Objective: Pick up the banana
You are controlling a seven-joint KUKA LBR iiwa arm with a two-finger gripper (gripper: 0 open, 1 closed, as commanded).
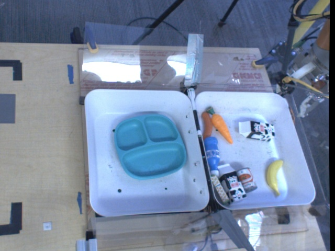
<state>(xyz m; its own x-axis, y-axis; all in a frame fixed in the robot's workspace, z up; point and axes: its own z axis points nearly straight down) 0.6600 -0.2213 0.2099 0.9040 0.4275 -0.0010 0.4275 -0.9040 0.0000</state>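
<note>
While the gripper [306,95] hangs well apart — state unclear — banana [275,176] lies near-right.

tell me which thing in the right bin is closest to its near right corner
The banana: yellow, lying alone by the right wall near that corner. The carrot, blue bottle and cartons sit further left or back.

Robot arm [313,46]: partly in view at the upper right, beyond the far right corner of the tabletop. Visible body is pale grey to white with rounded casing sections. A yellow cable [309,1] loops beside the upper part, against a yellowish upright section. Thinner white and yellow leads trail along the lower part near the wrist. Dark metal fittings sit among the leads. Finer markings and screws are too blurred to make out.
</note>
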